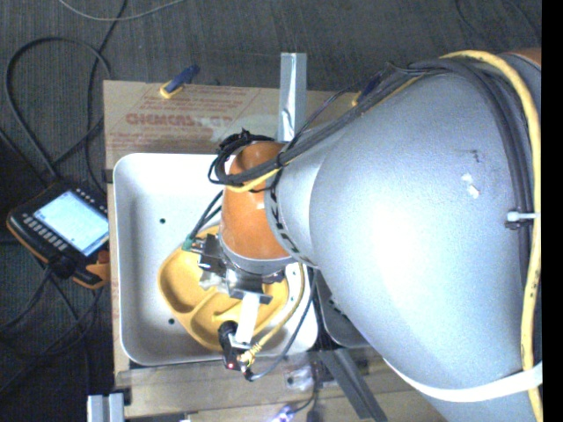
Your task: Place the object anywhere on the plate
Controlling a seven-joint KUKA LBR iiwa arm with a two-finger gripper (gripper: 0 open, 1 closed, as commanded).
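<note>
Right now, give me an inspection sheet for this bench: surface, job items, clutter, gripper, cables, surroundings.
Surface: white bin on printed cardboard.
Job's things: yellow plate in the bin, partly under the arm.
Clutter: blue and yellow item on the cardboard's far edge.
Grippers: gripper over the plate.
Cables: black cables loop across the carpet.
Surroundings: teach pendant left of the bin, screen lit.

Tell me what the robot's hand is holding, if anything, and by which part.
Cannot be told. The hand hangs over the yellow plate, and the wrist hides anything beneath.
</note>
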